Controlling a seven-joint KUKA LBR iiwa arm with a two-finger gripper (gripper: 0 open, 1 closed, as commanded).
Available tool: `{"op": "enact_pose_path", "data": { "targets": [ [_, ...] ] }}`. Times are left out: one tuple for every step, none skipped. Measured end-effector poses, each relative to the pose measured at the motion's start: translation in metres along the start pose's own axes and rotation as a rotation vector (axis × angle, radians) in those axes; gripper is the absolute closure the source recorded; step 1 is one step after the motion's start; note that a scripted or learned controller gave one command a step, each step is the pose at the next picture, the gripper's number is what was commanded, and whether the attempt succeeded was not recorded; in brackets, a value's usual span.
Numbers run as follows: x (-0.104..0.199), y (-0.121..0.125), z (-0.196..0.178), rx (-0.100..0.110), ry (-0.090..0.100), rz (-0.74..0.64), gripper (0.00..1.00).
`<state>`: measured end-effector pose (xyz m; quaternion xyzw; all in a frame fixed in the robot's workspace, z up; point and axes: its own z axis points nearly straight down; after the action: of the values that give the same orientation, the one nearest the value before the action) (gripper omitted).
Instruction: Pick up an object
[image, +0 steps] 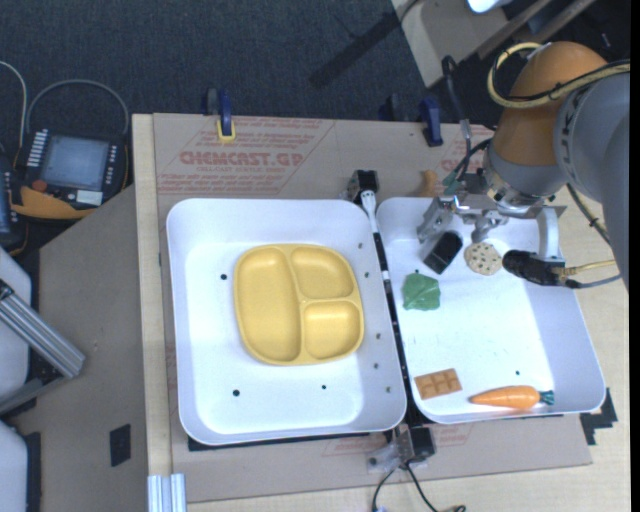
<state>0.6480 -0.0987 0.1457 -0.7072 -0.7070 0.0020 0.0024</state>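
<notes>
Over the right bin's (575, 340) far end, gripper (462, 243) hangs with fingers apart, nothing between them. Cookie (484, 259) lies just below-right: light, stiff, flat, probably brittle. Best pinched across its rim. Green leafy piece (421, 292) nearby looks softer.

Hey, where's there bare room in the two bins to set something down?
Right bin: the bare middle, bordered by the green leafy piece, cracker and carrot. Left bin: the floor strips around the yellow divided plate, widest along the near edge. Crowded: the right bin's far end, where the gripper hangs beside the cookie.
</notes>
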Motion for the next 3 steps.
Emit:
{"op": "enact_pose_path", "data": {
  "targets": [
    [-0.009, -0.006, 0.054, 0.001, 0.0, 0.001, 0.0],
    [-0.008, -0.007, 0.062, -0.002, 0.0, 0.0, 0.0],
    [-0.008, -0.007, 0.051, -0.002, 0.0, 0.001, 1.0]
  ]
}}
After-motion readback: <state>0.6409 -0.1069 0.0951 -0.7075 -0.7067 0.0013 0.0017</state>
